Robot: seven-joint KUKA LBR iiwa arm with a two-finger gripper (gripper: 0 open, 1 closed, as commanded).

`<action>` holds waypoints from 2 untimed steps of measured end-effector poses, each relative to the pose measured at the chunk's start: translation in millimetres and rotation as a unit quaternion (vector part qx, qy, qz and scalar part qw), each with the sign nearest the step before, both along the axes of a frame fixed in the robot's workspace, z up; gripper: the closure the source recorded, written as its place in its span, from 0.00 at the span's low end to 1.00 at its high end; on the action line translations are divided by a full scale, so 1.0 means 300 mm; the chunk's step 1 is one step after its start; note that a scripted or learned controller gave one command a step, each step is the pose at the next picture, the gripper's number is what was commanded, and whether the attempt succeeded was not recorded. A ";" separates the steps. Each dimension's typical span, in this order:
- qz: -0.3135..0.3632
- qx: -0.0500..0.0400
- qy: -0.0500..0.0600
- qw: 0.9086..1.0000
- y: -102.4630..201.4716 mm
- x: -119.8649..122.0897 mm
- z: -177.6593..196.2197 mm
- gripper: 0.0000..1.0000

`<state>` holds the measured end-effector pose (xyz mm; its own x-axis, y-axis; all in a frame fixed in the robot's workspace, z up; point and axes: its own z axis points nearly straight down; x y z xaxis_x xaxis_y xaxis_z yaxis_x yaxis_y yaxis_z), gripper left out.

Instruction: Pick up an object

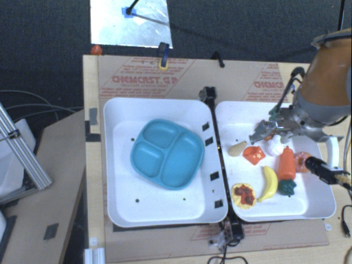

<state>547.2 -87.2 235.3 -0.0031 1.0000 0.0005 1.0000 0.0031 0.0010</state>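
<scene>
- The gripper (268, 130) hangs over the right bin (231, 114), near its middle; I cannot tell whether it is wide or narrow, or holding anything.
- Toy food lies in that bin's near half: a beige piece (237, 148), a red piece (254, 155), a white piece (274, 146), a carrot (286, 163), a banana (269, 183), a pizza slice (243, 194) by the near edge.
- A blue plate (167, 153) sits mid-left bin (118, 120).

Glossy white plastic bins (165, 106); a smooth matt blue plastic divided plate (166, 153); shiny plastic banana (269, 183) below the metal fingers (263, 130).
</scene>
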 end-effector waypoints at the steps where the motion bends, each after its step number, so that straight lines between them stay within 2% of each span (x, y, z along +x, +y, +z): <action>1: 0.003 0.000 -0.007 1.000 0.173 0.091 0.429 0.00; 2: 0.004 0.001 0.010 1.000 0.419 -0.221 -0.037 0.00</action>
<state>480.9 38.4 224.2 -0.0103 0.9999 0.0036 0.9998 0.0103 -0.0180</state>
